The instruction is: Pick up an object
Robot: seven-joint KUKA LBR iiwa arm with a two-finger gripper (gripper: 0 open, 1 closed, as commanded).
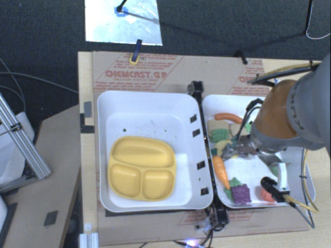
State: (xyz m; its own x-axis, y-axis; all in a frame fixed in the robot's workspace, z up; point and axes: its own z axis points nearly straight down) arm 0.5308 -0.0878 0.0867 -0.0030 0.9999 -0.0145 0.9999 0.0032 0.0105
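My grey arm with its orange band (295, 115) reaches in from the right over the right-hand shallow white bin (296, 182). The left-hand shallow white bin (150, 110) holds a yellow three-compartment plastic tray (141, 167). My gripper (231, 150) sits low in the right bin, just above the orange toy carrot (221, 172) and beside a green leafy toy (219, 135); its state cannot be determined. Nearby lie an orange sausage-shaped toy (227, 117) and a purple grape cluster (240, 193)

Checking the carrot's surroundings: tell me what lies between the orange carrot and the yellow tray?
In the camera view, between the carrot and the yellow tray lie bare white bin floor and the black clips joining both bins.
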